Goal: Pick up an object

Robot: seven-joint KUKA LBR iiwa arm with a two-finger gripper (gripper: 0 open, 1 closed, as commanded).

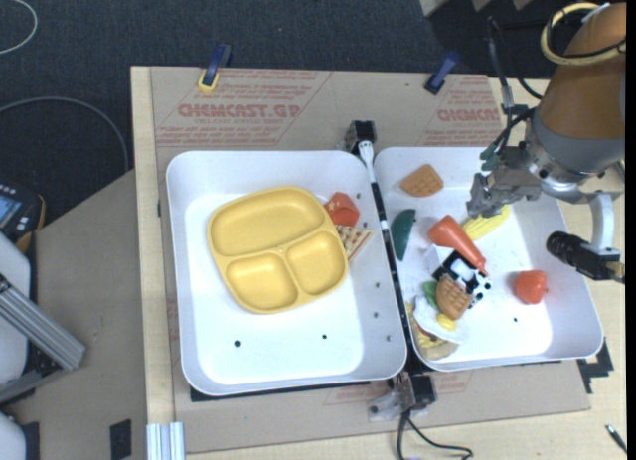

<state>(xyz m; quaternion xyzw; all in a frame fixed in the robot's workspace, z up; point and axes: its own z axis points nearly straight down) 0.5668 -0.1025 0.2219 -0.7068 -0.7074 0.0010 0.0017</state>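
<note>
Bins sit side by side on the bench, and the spread of their contents explains where the arm has gone. The left white plastic bin holds a yellow three-compartment plastic tray lying flat near its centre; at the tray's three o'clock, against the dividing wall, rest a small red-orange toy piece and a tan waffle-patterned piece, crowded by tray and wall, so poor targets.

The right white plastic bin carries the loose pickings. At its eleven o'clock lies a tan biscuit-shaped toy; near nine o'clock a dark green curved piece; at centre an orange toy carrot, with a jumbled pile of black-and-white and tan toys at its six o'clock. A red toy tomato sits alone toward four o'clock.

The grey two-finger gripper is low over a yellow toy corn cob at about one o'clock, likely the chosen object since it lies apart from the pile. Whether its fingers are spread or closed I cannot tell; the corn rests on the bin floor.
</note>
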